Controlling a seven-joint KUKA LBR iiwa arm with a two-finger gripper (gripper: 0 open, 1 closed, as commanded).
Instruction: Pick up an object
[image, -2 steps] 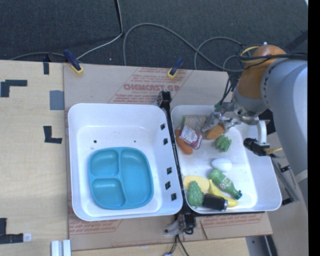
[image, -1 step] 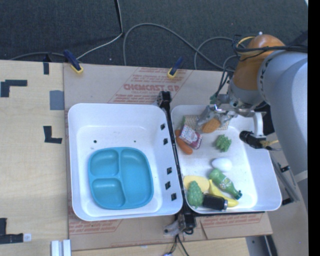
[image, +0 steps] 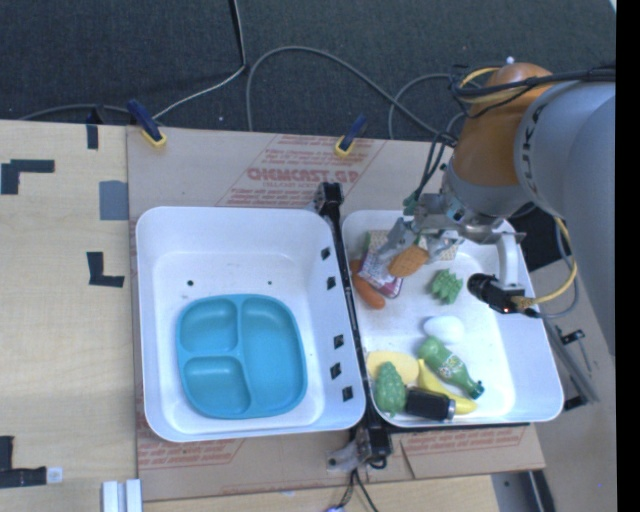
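Here, the likeliest target is the rounded tan, bread-like toy (image: 408, 262) in the upper left part of the right white bin (image: 545, 385), lying against a crinkled silver and red foil packet (image: 378, 268) with an orange carrot-shaped piece (image: 368, 293) just beside it. The tan toy looks light and probably hollow plastic, smooth and rounded, so it may squirt out of a pinch; a hold across its narrower middle seems safest. The foil packet would likely be slippery and give under pressure.

The grey two-finger gripper (image: 432, 232) hangs directly above this cluster, very near the tan toy, but nothing is visibly between its fingers, and whether the jaws are spread or pressed together I cannot tell from this slanted look.

Further out, a small green leafy toy (image: 446, 286) lies near, with a white egg-like object (image: 443, 328) below it. Toward the front sit a green bottle-shaped toy (image: 449, 365), a yellow banana-like piece (image: 398, 365), a green broccoli-like toy (image: 389, 388) and a black cylinder (image: 428, 403), well apart from the gripper.

The divider between the bins is close on the cluster's left, so room is tight there; open floor lies toward the bin's middle. The left white bin (image: 160, 235) holds a blue sectioned plastic tray (image: 240, 355).
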